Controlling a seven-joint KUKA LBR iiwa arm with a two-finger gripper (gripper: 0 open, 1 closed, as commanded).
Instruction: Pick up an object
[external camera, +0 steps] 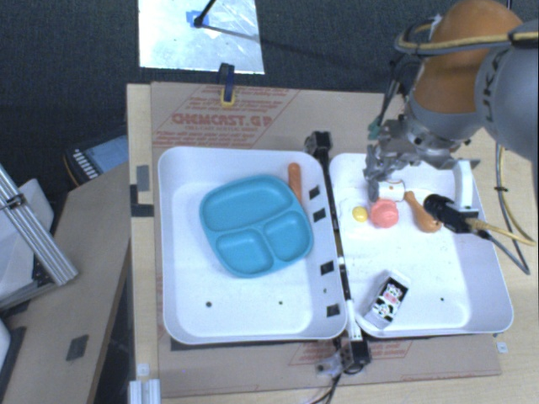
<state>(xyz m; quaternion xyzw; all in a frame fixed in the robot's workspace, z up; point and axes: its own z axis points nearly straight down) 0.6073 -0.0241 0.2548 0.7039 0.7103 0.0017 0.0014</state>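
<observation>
My gripper point(378, 178) hangs over the far part of the right bin point(472, 297), just above a small white piece point(391, 190). Right below that lie a pink round object point(386, 215) and a little yellow ball point(360, 215). A brown, spoon-like object point(419, 212) rests to the pink one's right. Near the bin's front left corner lies a black-and-white carton point(387, 300). Nothing shows between the fingers.
The left bin point(181, 310) bears a blue divided tray point(255, 225), and an orange stick point(295, 180) lies by its far right edge. A black clip point(318, 141) sits at the top of the ridge between the bins. The arm's bulk looms over the right bin's far right corner.
</observation>
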